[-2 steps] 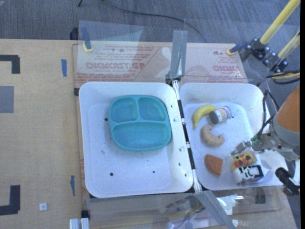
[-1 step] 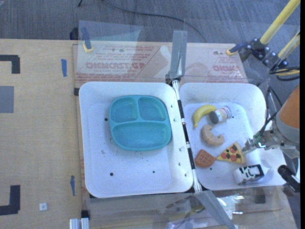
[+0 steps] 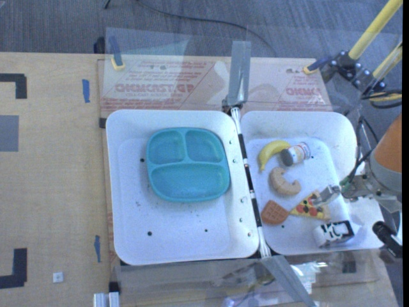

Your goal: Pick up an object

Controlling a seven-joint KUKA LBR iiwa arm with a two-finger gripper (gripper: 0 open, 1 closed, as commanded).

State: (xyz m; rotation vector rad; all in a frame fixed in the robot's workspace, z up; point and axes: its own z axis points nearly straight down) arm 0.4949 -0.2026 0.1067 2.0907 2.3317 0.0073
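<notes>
Nearest the camera, at the front right of the right bin (image 3: 345, 128), the gripper (image 3: 333, 231) hangs low over the bin floor, its white and black end close to the bin's front wall; whether the jaws are parted or closed cannot be told from this slant, and nothing is seen between them. Just beside it lies a pizza slice toy (image 3: 311, 206), then a waffle piece (image 3: 275, 212) toward the divider. Farther back sit a croissant (image 3: 284, 181), a small jar (image 3: 294, 154) on its side and a banana (image 3: 273, 152) touching it. The left bin (image 3: 121, 190) holds a teal divided plate (image 3: 188, 164). The risk, as I judge it: the flat pizza slice gives little to pinch, so the jaws may close on nothing or scrape the bin wall.
</notes>
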